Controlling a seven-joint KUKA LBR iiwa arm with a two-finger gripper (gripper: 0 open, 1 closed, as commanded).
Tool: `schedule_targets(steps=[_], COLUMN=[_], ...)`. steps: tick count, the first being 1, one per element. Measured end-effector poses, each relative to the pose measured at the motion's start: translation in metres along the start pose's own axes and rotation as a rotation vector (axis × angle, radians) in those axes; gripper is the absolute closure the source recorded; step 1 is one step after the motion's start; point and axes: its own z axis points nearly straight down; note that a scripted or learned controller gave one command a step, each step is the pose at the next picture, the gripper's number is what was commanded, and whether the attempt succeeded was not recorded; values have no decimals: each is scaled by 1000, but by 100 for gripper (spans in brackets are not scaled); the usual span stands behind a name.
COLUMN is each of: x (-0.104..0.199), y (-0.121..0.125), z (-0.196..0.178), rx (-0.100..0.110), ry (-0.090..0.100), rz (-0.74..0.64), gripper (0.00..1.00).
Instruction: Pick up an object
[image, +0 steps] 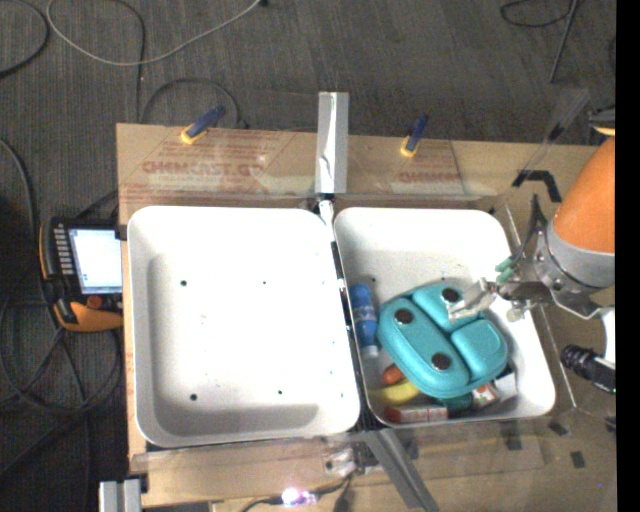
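Observation:
A large teal plastic piece (435, 345) with three dark spots lies in the front half of the right bin (430, 228). Left of it lies a blue bottle (362, 318). A small orange item (391, 376), a yellow one (401, 393) and a red-and-dark pack (445, 409) poke out from under the teal piece's front edge. My gripper (472, 300) reaches in from the right and sits low over the teal piece's upper right edge. Whether it touches the piece is not visible.
The left bin (240, 330) stands beside the right one, and they meet along a dark seam. A control pendant (85, 270) with a lit screen rests off the bench's left side. Two blue-and-yellow clamps (203, 124) (414, 135) hold the cardboard at the back.

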Motion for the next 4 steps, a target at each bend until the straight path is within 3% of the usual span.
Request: schedule_targets(steps=[1,2,4], x=[13,30,40], y=[21,28,31], z=[90,100,106], rx=[-27,-71,-88], ry=[-6,-26,-36], rz=[-64,-104,-226], gripper=[0,0,0])
